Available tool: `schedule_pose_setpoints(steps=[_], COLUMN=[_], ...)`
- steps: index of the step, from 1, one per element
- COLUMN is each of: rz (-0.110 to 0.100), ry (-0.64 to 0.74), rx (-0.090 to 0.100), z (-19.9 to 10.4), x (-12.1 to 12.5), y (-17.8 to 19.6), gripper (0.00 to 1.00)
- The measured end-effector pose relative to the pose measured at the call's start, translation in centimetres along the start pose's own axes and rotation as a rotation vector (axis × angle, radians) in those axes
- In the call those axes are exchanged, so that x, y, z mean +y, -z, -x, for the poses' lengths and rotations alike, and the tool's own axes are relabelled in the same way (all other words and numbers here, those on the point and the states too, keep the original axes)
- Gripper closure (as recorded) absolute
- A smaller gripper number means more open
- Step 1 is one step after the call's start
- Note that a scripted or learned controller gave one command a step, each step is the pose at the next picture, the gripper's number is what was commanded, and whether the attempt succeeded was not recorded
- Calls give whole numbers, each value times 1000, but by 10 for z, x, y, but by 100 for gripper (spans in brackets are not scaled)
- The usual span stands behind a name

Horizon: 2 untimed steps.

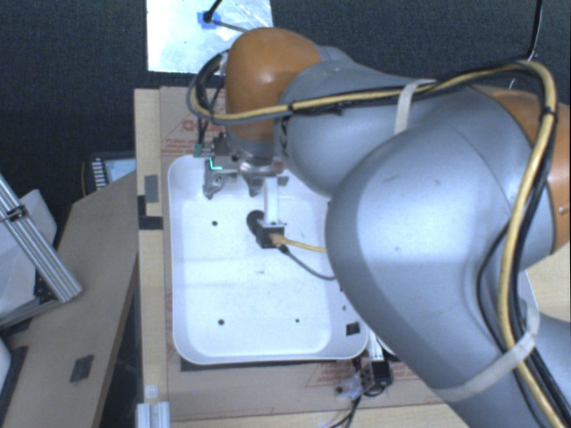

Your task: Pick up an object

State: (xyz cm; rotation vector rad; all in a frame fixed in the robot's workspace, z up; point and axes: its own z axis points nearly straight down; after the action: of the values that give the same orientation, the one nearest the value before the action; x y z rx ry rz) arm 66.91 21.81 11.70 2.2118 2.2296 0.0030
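Camera view, and I cannot tell where the object to pick up is. What I can see of the white bin (192,346) is its bare floor, marked by a few small dark dots and one small dark square (352,329) near the near right corner. The arm hides the bin's right side, so I cannot say what lies there. The bin sits on the tabletop (150,328), its far left corner close to the tabletop's far left corner and its near rim a little short of the front edge.

The hand (234,188) hangs over the far left part of the bin, just inside the far rim, pointing down at the floor. I cannot tell how far open it is or whether it touches the floor, and I see nothing held in it.

The arm (419,230) comes in from the right, its bulky grey links crossing the right half of the picture. The orange band (263,69) sits right above the wrist, over the far rim. A yellow cable (357,96) runs along the top of the arm.

Beyond the far edge of the tabletop a pale sheet (210,20) lies on dark ground.
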Motion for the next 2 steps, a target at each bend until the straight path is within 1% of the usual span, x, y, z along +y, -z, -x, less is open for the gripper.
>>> schedule_pose_setpoints(steps=[1,2], rz=[-3,1], ry=[-2,-1], rx=[0,1], z=[-17,-17], x=[-1,1], y=[-34,-21], gripper=[0,100])
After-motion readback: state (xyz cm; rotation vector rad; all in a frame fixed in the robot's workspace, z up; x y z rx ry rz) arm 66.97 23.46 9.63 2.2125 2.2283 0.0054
